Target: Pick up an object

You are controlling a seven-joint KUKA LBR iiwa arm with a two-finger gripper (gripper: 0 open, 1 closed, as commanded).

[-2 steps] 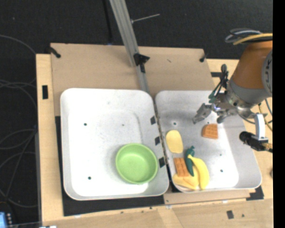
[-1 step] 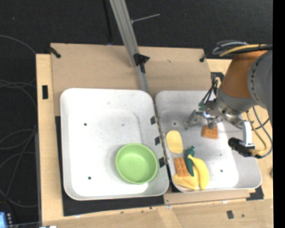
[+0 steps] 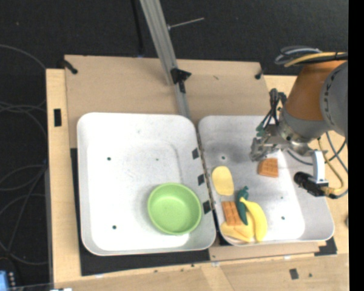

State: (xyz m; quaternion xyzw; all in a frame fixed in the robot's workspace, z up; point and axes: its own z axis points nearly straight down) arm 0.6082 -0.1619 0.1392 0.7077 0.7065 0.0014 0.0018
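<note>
Pincer over the orange block

Our pincer (image 3: 264,152) hangs in the right bin (image 3: 230,132), just beside the orange block (image 3: 269,167); we cannot tell its opening. We could miss or nudge the block. Further off lie a yellow lump (image 3: 222,180), banana (image 3: 258,217) and green bowl (image 3: 174,208), none in the way.

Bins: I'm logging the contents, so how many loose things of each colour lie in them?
Green: 2, bowl and small green piece
Yellow: 3, oval, banana, flat piece
Orange: 2, block, ridged piece
Total: 7
</note>
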